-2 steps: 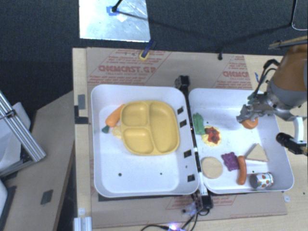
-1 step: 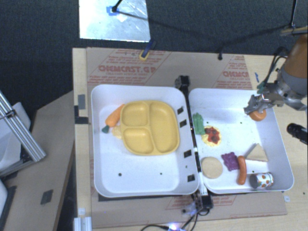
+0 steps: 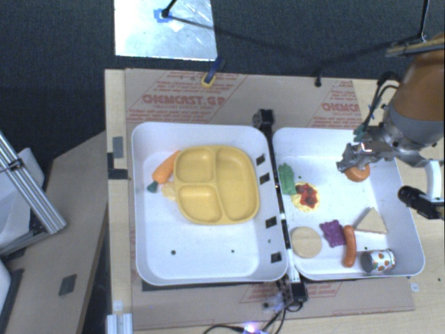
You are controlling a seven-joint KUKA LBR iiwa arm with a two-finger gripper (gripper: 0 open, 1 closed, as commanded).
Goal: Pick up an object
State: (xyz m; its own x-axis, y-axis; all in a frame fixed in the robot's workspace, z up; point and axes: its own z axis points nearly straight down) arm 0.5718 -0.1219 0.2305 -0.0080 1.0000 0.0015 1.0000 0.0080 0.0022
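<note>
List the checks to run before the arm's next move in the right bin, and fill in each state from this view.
1. Gripper over the right bin: ok.
2. Gripper lined up with a target: ok, it sits at the orange round piece.
3. Piece held between the fingers: cannot tell.
4. Room around that piece: ok, nothing else touches it.
5. Other items clear of the arm's path: ok, the sausage and can lie near the bin's front edge.

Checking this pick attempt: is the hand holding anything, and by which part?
Cannot be told. The hand sits right over a round orange object in the right white bin, but no grip on it is visible.
</note>
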